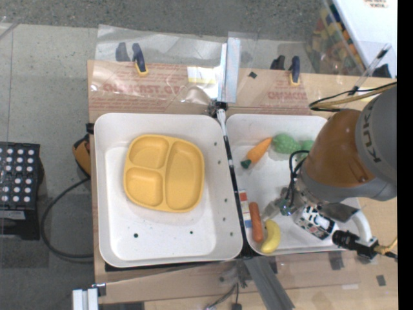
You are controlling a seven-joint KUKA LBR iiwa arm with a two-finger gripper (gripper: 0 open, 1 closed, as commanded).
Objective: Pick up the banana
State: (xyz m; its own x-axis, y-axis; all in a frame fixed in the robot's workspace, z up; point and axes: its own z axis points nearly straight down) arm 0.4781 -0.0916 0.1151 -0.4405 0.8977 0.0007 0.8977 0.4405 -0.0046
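Observation:
The banana (pixel 271 236) is small, yellow and curved, lying at the front left of the right bin (pixel 248 132) beside a red-orange sausage-shaped toy (pixel 256 219). My gripper (pixel 288 205) hangs low in the right bin, just above and to the right of the banana, under the orange band of the arm (pixel 339 150). Nothing shows between its tips, and the wrist hides most of them.
An orange carrot (pixel 259 151) and a green leafy toy (pixel 286 143) lie at the back of the right bin. A yellow divided plate (pixel 164 172) sits in the left bin (pixel 116 237). The arm's bulk covers the right bin's right half.

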